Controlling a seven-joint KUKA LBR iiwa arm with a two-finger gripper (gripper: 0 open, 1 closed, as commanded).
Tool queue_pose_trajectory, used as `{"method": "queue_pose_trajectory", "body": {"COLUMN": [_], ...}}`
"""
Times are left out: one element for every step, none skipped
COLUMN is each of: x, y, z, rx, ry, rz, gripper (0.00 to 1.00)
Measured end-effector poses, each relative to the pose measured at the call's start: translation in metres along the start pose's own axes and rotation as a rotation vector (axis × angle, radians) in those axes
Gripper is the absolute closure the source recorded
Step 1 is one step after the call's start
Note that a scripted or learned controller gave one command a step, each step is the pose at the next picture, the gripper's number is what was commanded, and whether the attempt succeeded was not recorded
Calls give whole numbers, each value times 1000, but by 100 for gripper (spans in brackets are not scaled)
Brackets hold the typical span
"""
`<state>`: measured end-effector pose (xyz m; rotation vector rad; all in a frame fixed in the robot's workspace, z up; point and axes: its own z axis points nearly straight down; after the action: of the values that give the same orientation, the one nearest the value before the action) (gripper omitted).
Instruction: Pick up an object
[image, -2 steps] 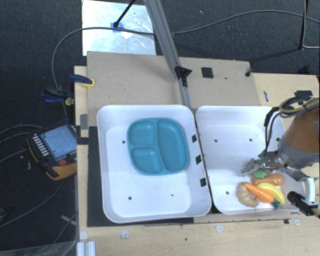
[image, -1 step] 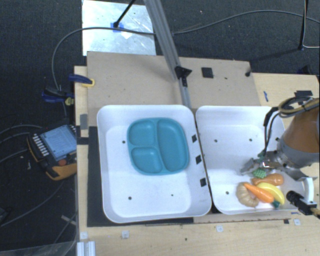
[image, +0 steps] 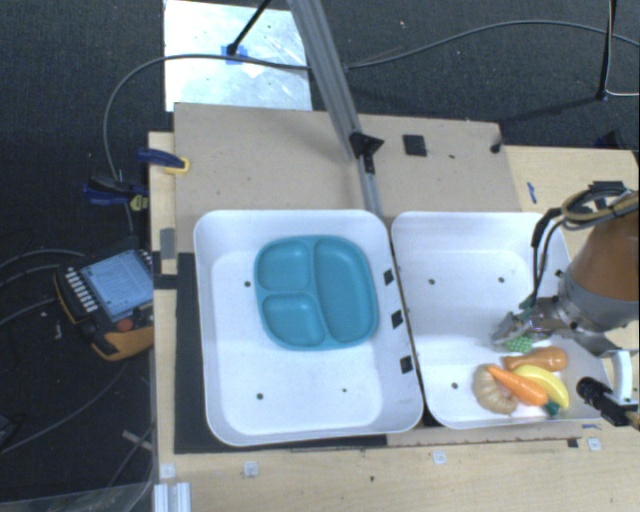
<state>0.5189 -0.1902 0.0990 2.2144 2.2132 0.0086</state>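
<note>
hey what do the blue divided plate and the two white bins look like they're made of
Blue divided plate: probably moulded plastic; even teal colour, soft rounded compartment ridges, a dull sheen. White bins: likely thin formed plastic; smooth, uniformly white, rounded corners, rolled rims. Plastic is my guess by look alone.

The arm (image: 605, 265) enters from the right edge of the camera view. Its orange band is visible above the wrist, with the grey wrist section directly below it. A dark cable loops over the top of the arm near the band. The wrist is angled downward and to the left. The pincer (image: 512, 330) projects from the wrist at a low height, pointing left. Its metallic fingers (image: 505, 328) appear small and partly blurred; their separation cannot be determined at this resolution.
</note>
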Motion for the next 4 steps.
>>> {"method": "queue_pose_trajectory", "body": {"x": [-10,-13,-14,42], "y": [8,5,4,21], "z": [-54,-117,-161,-152], "rx": [5,4,5,9], "ry": [1,1,1,4], "rz": [-4,-5,-6,-11], "gripper": [100,100,100,100]}}
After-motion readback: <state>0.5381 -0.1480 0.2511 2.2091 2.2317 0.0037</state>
